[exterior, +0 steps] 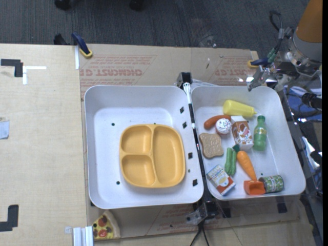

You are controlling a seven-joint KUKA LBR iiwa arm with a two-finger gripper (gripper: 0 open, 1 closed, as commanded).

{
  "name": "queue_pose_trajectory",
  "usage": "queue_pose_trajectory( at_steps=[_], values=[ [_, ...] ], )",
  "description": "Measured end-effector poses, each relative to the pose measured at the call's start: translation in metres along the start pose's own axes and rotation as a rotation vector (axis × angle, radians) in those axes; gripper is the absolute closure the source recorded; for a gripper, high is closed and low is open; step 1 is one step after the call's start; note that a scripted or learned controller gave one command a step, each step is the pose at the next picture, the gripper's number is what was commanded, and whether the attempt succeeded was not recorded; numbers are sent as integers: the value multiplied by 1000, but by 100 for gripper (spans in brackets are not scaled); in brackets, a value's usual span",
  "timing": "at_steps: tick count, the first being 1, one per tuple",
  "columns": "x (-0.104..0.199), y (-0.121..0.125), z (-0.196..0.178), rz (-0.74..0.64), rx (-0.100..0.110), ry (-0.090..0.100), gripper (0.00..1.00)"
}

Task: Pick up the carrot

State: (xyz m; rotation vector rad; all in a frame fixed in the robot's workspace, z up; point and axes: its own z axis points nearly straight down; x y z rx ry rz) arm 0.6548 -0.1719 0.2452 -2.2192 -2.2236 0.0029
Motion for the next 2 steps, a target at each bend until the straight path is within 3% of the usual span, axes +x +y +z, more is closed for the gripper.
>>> queue_pose_trajectory(
  at_steps=[1, 2],
  values=[
    [75, -37, 100, 43, 1, 0, 0],
    [62, -87, 126, -131, -40, -7, 0]
  ],
)
